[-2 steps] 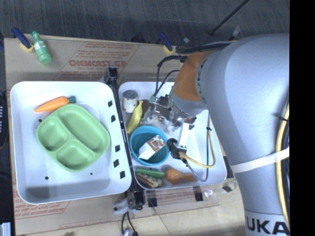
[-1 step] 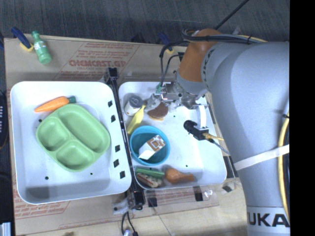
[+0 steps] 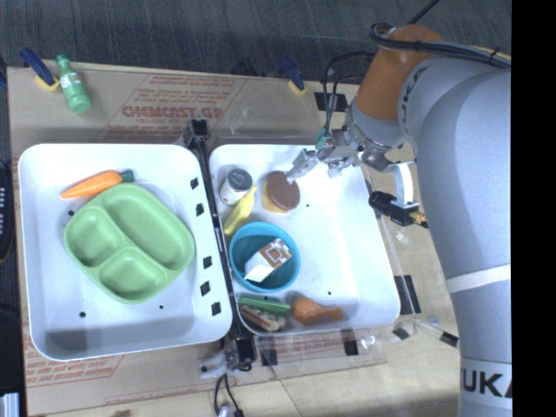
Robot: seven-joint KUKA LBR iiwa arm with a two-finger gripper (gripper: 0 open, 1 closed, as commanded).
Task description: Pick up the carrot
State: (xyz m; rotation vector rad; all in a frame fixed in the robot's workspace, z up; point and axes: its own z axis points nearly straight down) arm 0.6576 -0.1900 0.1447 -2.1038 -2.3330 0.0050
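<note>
— What is behind the counter (image 3: pixel 261 102)?
— Dark grey carpet floor (image 3: pixel 174 16), under even light.
— And the counter top?
— Brown cardboard with red print, blue clamps (image 3: pixel 36 68) at its far edge, black tape near the front.

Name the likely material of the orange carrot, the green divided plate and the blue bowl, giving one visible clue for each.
Orange carrot with green top: probably moulded plastic, a toy; uniform colour and smooth skin. Green three-compartment plate: likely matte plastic; even pale colour, soft rounded ridges. Round blue bowl: apparently plastic, slightly glossy; thin, evenly coloured rim. None can be confirmed by sight alone.
</note>
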